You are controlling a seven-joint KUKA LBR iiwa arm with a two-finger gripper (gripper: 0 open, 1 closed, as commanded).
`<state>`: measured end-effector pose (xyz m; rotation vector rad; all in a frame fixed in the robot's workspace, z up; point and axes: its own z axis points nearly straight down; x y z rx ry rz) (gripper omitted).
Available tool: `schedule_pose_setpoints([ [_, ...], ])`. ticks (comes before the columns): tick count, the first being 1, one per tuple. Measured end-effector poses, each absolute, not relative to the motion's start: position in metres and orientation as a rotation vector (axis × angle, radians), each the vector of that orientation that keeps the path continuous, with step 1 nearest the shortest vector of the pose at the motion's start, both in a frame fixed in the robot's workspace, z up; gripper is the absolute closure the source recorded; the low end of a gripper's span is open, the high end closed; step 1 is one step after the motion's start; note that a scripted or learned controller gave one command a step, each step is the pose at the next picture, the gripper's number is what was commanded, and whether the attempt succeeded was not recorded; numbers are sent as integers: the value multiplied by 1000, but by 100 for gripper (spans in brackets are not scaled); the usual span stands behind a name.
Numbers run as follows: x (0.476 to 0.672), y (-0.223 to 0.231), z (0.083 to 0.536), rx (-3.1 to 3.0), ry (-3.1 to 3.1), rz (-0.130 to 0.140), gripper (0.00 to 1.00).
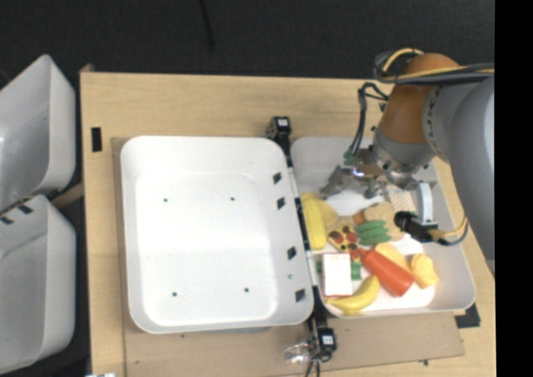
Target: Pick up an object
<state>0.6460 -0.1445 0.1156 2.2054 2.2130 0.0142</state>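
My gripper (360,186) hangs over the back half of the right bin (456,285), under the orange-banded wrist. Its fingers stand spread apart and open, with nothing between them. Just in front of it lies a pile of toy food: a yellow corn-like piece (314,221) against the bin's left wall, a tan cracker (375,212), a green piece (371,232), a red pepper-like piece (388,272), a white box with a red patch (337,275), a yellow banana (356,297) at the front, and a small yellow piece (424,269).
The left bin (200,234) lies beside the right one, and their adjoining rims carry black clips (293,225). A black cable (423,228) runs from the wrist over the right bin. White housings (33,200) stand at the far left.
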Motion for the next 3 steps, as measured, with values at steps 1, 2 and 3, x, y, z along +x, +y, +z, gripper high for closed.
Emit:
schedule_pose_setpoints([
  [1, 609, -118, 112, 2211, 2209, 19, 0],
  [2, 516, -117, 110, 2205, 2196, 24, 0],
  [3, 521, -119, 123, 2203, 2187, 33, 100],
])
